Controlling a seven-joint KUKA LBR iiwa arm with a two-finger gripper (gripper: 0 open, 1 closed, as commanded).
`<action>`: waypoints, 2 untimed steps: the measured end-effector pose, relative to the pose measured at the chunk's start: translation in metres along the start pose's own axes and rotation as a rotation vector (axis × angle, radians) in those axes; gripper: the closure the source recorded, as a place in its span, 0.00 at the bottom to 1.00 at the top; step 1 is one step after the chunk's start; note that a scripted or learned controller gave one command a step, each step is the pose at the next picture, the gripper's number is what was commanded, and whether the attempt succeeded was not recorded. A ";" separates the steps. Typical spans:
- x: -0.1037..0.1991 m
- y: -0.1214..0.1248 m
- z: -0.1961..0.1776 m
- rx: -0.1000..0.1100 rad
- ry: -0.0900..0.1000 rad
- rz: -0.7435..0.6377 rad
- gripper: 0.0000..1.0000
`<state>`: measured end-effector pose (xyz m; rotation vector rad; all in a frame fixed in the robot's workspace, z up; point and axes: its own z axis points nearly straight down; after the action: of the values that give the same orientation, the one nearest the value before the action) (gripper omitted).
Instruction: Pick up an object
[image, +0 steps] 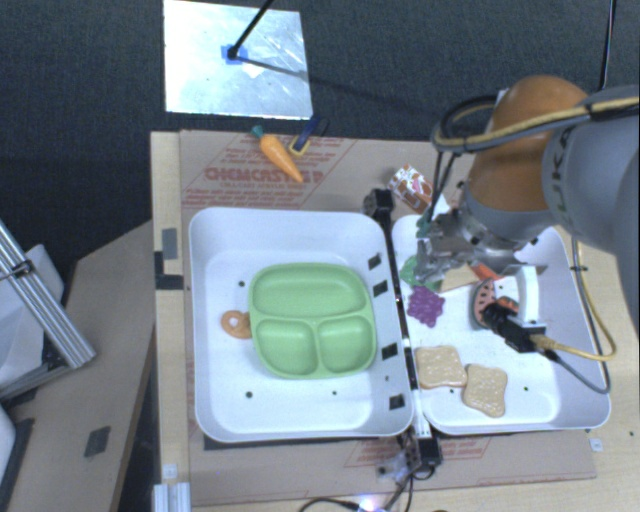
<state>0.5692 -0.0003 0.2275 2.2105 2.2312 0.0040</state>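
Claw low in the right bin; I cannot tell its state. Purple grapes lie just below it, two crackers further below. I'd centre over the grapes before closing. The table cardboard reads "CHEMCAST", partly legible.

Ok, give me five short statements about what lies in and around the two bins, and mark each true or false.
1. The green divided tray lies in the left bin. True.
2. Two crackers lie in the right bin. True.
3. The toy carrot lies inside the left bin. False: it lies on the cardboard beyond the bins.
4. The purple grape bunch lies on the green tray. False: it lies in the right bin.
5. The end effector is over the right bin. True.
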 end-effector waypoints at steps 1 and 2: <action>-0.002 0.006 -0.005 0.001 -0.001 0.003 1.00; -0.004 0.011 -0.006 0.000 -0.001 0.004 1.00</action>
<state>0.5799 -0.0043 0.2335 2.2144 2.2262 0.0033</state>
